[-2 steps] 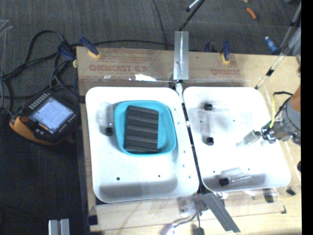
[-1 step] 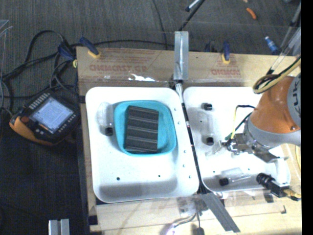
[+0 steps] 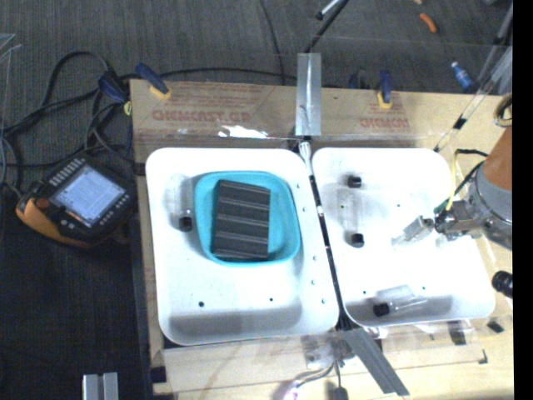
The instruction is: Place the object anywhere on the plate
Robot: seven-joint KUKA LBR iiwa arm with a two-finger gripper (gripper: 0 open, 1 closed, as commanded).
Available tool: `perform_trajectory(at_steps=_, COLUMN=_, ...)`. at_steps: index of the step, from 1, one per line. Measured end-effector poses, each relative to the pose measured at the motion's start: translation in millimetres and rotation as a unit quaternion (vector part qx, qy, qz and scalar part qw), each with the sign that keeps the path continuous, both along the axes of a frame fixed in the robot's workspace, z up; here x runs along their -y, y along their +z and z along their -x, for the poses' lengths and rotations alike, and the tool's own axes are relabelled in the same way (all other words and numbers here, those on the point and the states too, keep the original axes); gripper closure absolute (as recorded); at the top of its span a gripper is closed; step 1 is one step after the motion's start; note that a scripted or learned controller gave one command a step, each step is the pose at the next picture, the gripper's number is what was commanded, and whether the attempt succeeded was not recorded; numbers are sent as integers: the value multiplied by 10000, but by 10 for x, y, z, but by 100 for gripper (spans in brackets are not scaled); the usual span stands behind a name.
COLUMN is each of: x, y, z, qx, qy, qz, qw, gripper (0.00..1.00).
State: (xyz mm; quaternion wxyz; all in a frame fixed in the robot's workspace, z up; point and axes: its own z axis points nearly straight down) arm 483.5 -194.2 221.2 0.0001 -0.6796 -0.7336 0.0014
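We note a dark grey ribbed block (image 3: 241,220), roughly rectangular, with raised ridges running across its top face. It lies flat on the turquoise plate (image 3: 286,223), near the plate's middle and turned slightly off square. The plate sits in the left bin (image 3: 166,290), toward its upper half.

Just left of the plate we see a small clear item with a black cap (image 3: 180,209), resting on the bin floor beside the plate's rim; its clear body nearly vanishes against the white.

In the right bin (image 3: 466,294) we count more of these clear, black-capped pieces: one near the top (image 3: 354,182), one at mid-bin (image 3: 355,238), one lying along the lower wall (image 3: 393,302). Their bodies are hard to trace.

The arm (image 3: 500,177) enters from the right, cut off by the frame edge. The gripper (image 3: 414,230) reaches over the right bin, well apart from the plate. Its tip is pale and blurred against the bin floor, so we cannot tell how the pincer stands or whether anything is in it.

Off the bench to the left, a handheld pendant with a lit screen (image 3: 83,198) lies on the dark floor among cables.
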Motion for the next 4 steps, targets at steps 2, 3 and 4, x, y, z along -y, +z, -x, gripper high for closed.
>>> perform_trajectory(at_steps=2, x=-1, y=0, z=0, qx=0, qy=1, qz=-1, qw=10000, gripper=0)
perform_trajectory(at_steps=3, x=-1, y=0, z=0, qx=0, qy=1, qz=-1, qw=10000, gripper=0)
perform_trajectory(at_steps=4, x=-1, y=0, z=0, qx=0, qy=1, qz=-1, qw=10000, gripper=0)
